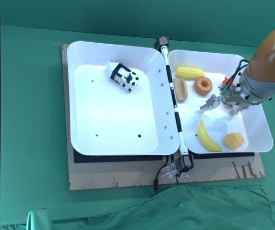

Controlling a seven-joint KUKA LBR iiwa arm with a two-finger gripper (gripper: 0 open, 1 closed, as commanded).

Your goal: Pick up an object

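I see bright, even light from above, with soft shadows. The white bins (113,145) glare slightly. My feed looks a little soft and grainy.

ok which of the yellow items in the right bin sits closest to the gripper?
The banana, just below the gripper. The corn cob lies at the bin's far edge, and the small ridged yellow piece sits further right.

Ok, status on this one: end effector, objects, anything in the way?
End effector over right bin, nothing between fingers. Banana, donut, corn lie loose nearby. Milk carton alone in left bin.
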